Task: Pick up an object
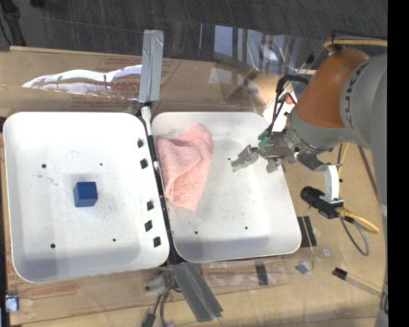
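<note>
**A:** Where do things stand?

**B:** The gripper [242, 159] hangs over the right bin [259, 240], toward its three o'clock side, with bare white floor under it. Nothing is held; no object sits between the fingers. They look slightly parted, though at this angle that's my best reading, not a certainty.

**A:** And the candidates?

**B:** A pink cloth [185, 165] lies crumpled along the nine o'clock edge of the right bin, against the divider. A blue cube [86, 193] sits alone in the left bin [27, 264], a little toward nine o'clock of its centre, well apart from the arm.

**A:** So which one?

**B:** The cloth, I'd judge; it's nearer, straight toward nine o'clock from the gripper. To do it well, come down on the raised, bunched part toward the cloth's twelve o'clock end, not the thin flat edge, so the fingers pinch a fold. Keep clear of the divider wall, close fully, then lift straight up.
</note>
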Controlling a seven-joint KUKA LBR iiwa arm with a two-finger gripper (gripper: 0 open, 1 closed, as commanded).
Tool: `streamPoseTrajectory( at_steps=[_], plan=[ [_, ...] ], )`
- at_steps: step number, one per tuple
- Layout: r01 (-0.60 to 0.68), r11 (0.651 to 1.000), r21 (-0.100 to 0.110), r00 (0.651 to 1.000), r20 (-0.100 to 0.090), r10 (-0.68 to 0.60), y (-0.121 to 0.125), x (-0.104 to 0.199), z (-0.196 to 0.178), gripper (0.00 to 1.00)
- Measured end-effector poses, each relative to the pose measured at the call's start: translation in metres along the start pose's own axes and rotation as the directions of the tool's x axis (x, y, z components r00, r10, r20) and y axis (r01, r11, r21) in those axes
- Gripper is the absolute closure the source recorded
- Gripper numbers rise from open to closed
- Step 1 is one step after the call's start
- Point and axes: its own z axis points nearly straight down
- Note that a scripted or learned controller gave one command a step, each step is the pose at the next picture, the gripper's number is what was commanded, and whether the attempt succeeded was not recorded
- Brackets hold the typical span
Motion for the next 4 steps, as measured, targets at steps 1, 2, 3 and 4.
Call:
streamPoseTrajectory(
  at_steps=[1, 2, 3, 4],
  plan=[
    [0.094, 0.996, -0.006, 0.996, 0.002, -0.094, 0.072, 0.054, 0.103, 0.0],
    [0.192, 0.981, -0.007, 0.981, 0.003, -0.192, 0.102, 0.101, 0.102, 0.0],
    [0.292, 0.956, -0.001, 0.956, 0.001, -0.292, 0.039, 0.086, 0.104, 0.0],
    [0.122, 0.993, 0.0, 0.993, 0.0, -0.122, -0.01, 0.061, 0.105, 0.0]
  ],
)
